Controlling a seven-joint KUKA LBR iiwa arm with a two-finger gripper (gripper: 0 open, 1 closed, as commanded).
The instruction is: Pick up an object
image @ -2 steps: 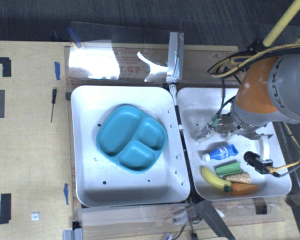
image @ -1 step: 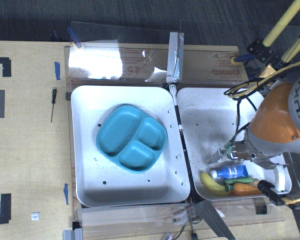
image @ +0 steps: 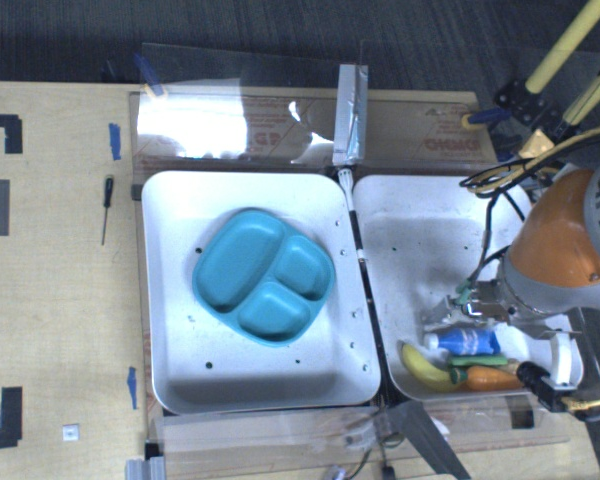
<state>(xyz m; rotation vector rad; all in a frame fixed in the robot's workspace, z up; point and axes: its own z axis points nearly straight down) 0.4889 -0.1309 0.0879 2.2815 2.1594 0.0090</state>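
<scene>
A banana [image: 423, 364], a blue-and-white tube [image: 467, 343] and a carrot [image: 488, 376] lie bunched in the near corner of the right bin [image: 410, 218]. The tube touches the banana, and the carrot lies just beside them, nearer the front wall. Any one of them could be the thing to pick up.

The claw [image: 467, 303] is low in that bin, right above the tube. I cannot tell if it is wide or narrow, and nothing shows held in it. So I think the step is reaching down for a grab, and the lift is not yet done.

Next, the claw should close on just one thing, likely the tube, then rise straight up. The things are packed close, so it could slip or pinch two.

The left bin [image: 170, 268] holds a blue tray [image: 265, 275]. Both bins sit on the desk [image: 50, 298].
</scene>
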